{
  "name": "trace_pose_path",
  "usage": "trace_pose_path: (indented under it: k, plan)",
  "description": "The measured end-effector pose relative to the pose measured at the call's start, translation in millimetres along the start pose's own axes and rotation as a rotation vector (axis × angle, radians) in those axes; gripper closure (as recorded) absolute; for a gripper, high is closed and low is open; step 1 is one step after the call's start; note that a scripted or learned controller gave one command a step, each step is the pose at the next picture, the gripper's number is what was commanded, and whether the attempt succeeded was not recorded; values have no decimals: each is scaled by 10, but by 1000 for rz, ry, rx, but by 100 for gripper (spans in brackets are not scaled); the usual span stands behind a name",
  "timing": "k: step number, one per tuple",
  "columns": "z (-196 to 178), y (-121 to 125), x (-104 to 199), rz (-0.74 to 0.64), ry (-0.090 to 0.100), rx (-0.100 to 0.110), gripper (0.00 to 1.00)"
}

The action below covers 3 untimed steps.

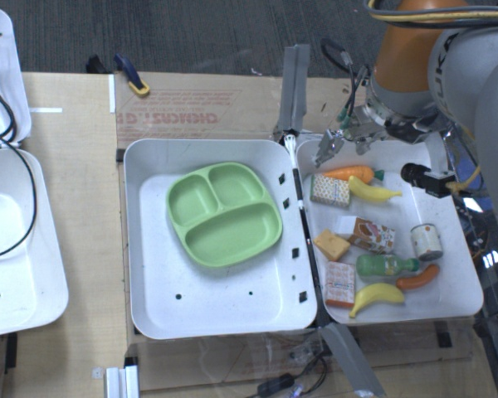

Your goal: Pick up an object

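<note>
Camera view: the gripper [339, 142] hangs over the far left corner of the right bin [463, 303], fingers [326, 148] spread, pinching nothing. A carrot [349, 173] lies just beside it, touching a banana [373, 191]. The left bin [145, 247] holds a green divided plate [224, 214] at its centre.

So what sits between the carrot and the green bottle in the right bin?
In the camera view, between the carrot and the green bottle lie a yellow banana and a small brown printed packet.
</note>
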<state>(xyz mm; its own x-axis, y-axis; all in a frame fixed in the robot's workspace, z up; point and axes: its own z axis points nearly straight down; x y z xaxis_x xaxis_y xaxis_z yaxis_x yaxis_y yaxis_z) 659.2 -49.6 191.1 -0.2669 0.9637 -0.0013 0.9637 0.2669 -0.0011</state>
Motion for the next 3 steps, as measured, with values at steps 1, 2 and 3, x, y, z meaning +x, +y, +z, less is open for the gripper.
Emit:
trace_pose_path:
  k: [1, 2, 3]
  plan:
    - [13, -94, -77, 166, 1, 3, 0]
    - [900, -239, -875, 283, -1, -3, 0]
    - [842, -274, -886, 283, 0, 11, 100]
